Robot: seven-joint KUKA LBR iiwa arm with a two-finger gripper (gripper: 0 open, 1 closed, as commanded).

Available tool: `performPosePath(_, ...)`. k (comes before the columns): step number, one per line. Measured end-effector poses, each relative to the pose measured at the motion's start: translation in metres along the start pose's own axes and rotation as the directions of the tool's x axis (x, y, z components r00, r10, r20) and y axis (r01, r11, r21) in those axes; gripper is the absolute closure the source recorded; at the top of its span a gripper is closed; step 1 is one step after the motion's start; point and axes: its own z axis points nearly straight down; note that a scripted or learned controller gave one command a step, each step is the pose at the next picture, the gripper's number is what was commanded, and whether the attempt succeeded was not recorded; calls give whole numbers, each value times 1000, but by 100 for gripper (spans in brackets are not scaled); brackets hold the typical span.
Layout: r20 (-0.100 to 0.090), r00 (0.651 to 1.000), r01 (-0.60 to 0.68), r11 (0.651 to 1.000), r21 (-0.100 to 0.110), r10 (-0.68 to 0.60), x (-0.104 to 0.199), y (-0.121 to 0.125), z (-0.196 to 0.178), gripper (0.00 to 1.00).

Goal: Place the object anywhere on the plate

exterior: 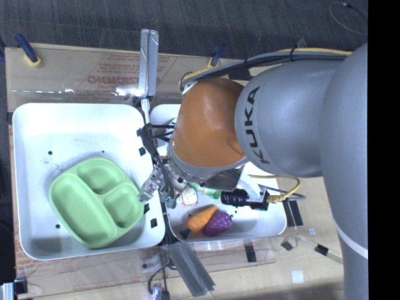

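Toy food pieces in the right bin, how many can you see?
2: an orange carrot-shaped toy and a purple grape-bunch toy, touching, near the bin's front edge. The grey arm covers much of that bin, so more may be hidden.

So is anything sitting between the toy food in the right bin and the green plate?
Yes. The carrot and purple grapes lie in the right bin; the green plate is in the left bin. The two bin walls and the gripper hanging over them stand between.

A green divided plate (95, 200) lies in the left bin (31, 167). The grey arm (294, 117) covers most of the right bin (262, 230), its tool (152, 189) at the bins' shared edge. An orange carrot (201, 218) touches purple grapes (218, 223) near the right bin's near rim.
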Motion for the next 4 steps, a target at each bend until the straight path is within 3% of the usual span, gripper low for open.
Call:
performPosePath(1, 4, 978, 210, 978, -2, -210, -36, -5, 11, 100)
performPosePath(2, 6, 879, 477, 879, -1, -477, -68, -3, 10, 100)
performPosePath(3, 9, 807, 590, 807, 1, -590, -81, -60, -131, 100)
performPosePath(4, 11, 946, 324, 946, -1, -324, -71, -95, -241, 100)
